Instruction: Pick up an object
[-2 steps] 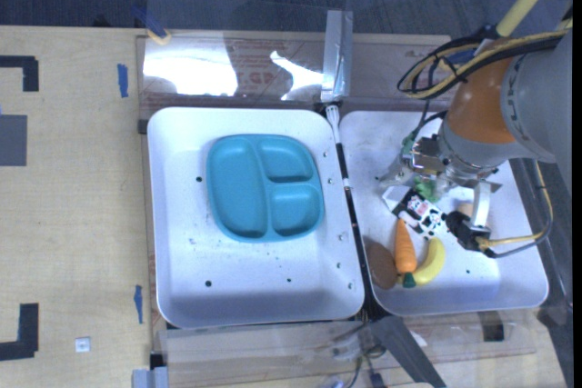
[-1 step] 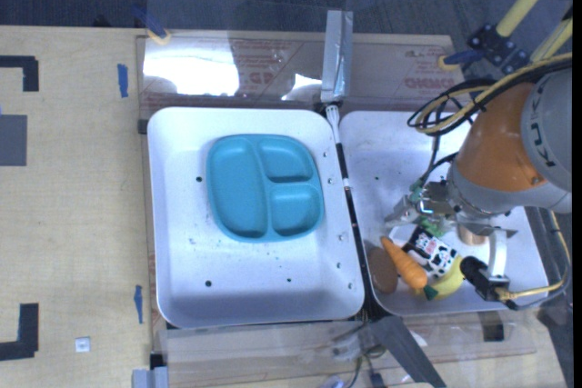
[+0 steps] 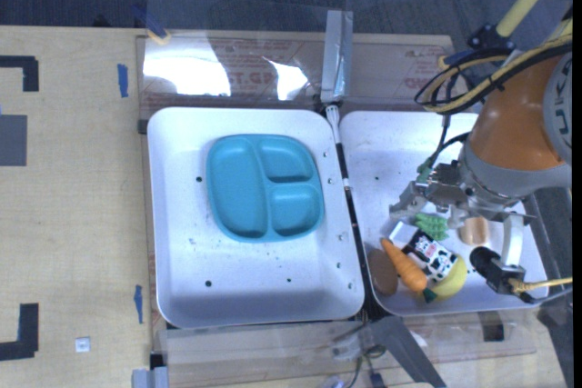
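Toy pieces heaped in the right bin [image 3: 386,150], gripper [image 3: 435,206] low over the heap.
Blue divided plate [image 3: 265,186] sits well left of the gripper, in the left bin [image 3: 173,195]. Brown rounded lump [image 3: 383,273] lies below-left of the gripper by the bin's near wall. Orange carrot [image 3: 406,263] touches the lump, slanting down-right. Black-and-white patched piece [image 3: 432,254] lies just below the gripper, against the carrot. Green leafy piece [image 3: 431,223] is right under the gripper, partly hidden. Yellow rounded piece [image 3: 450,279] is below the gripper, beside the patched one. Pale tan piece [image 3: 474,230] is just right of the gripper. Cannot tell how far the gripper is open, nor whether it has hold of anything.
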{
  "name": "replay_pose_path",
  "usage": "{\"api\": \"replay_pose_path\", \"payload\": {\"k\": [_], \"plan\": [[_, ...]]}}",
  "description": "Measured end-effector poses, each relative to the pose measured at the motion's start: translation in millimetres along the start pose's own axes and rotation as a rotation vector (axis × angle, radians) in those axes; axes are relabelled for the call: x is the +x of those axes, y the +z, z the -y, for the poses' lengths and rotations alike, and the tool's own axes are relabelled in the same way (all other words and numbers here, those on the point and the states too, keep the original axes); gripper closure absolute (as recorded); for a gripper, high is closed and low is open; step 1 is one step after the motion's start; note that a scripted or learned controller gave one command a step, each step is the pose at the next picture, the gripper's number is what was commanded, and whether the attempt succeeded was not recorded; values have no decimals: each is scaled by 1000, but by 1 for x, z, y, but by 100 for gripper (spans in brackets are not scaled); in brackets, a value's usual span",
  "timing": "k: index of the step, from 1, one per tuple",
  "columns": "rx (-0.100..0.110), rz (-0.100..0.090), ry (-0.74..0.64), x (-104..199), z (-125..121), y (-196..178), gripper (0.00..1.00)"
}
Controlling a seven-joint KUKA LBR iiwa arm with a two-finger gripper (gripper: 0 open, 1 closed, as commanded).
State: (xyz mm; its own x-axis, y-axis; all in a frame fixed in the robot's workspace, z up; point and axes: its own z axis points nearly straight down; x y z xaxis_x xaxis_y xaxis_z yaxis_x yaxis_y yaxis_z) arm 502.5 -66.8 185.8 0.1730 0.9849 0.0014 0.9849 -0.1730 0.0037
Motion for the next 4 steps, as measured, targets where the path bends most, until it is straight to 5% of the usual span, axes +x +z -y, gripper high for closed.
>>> {"api": "replay_pose_path", "payload": {"k": [1,2,3,4], "plan": [[-2,2,-313,-42,14,99,0],[-7,2,-312,-41,13,88,100],[-2,2,-534,-45,0,82,100],[-2,0,-451,13,-43,0,100]]}}
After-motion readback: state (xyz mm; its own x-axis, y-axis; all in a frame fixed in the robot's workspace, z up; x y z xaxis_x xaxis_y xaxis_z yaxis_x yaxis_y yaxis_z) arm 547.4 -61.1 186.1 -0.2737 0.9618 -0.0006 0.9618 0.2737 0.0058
